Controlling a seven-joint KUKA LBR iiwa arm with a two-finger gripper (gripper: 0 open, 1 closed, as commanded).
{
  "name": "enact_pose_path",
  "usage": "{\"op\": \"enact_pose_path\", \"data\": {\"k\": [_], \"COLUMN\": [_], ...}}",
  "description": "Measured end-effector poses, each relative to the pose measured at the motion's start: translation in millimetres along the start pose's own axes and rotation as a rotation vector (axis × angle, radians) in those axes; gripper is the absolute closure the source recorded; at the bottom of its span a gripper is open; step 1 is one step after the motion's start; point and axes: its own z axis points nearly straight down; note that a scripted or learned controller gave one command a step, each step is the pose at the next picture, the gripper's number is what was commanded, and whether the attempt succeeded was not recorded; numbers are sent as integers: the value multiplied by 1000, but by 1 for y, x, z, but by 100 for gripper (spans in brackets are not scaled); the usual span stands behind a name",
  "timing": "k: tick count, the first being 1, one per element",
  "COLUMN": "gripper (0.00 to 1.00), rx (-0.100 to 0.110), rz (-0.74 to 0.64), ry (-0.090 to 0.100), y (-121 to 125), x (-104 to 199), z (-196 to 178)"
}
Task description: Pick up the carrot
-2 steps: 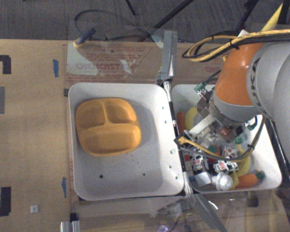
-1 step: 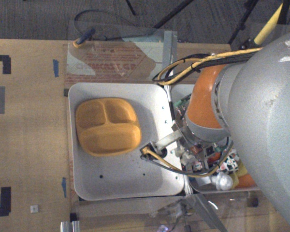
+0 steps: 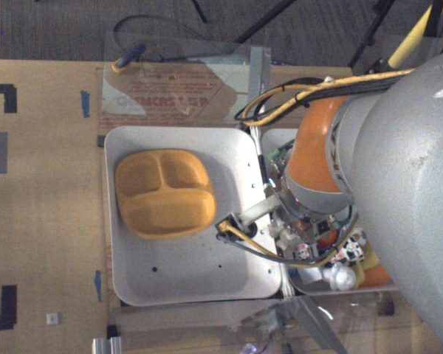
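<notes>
An orange shape point(image 3: 375, 275), probably the carrot, peeks out at the lower right of the right bin point(image 3: 310, 280), mostly hidden under the arm. My gripper point(image 3: 304, 248) hangs low over the right bin's left side, just left of that orange shape. It is buried among cables and the wrist body. A white and black patterned item point(image 3: 348, 255) and a white object point(image 3: 340, 277) lie between the gripper and the orange shape.
The left bin point(image 3: 184, 282) holds a yellow-orange compartment plate point(image 3: 165, 192) in its upper left part. The grey arm with its orange band point(image 3: 317, 153) covers most of the right bin. A clear plastic sheet point(image 3: 170, 87) lies behind the bins.
</notes>
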Motion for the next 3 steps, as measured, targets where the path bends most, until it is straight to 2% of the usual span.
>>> {"op": "enact_pose_path", "data": {"k": [1, 2, 3], "gripper": [100, 100, 100], "rx": [0, -4, -3], "rz": [-1, 155, 173], "ry": [-1, 6, 3], "y": [0, 3, 74], "x": [0, -1, -29], "z": [-9, -55, -116]}}
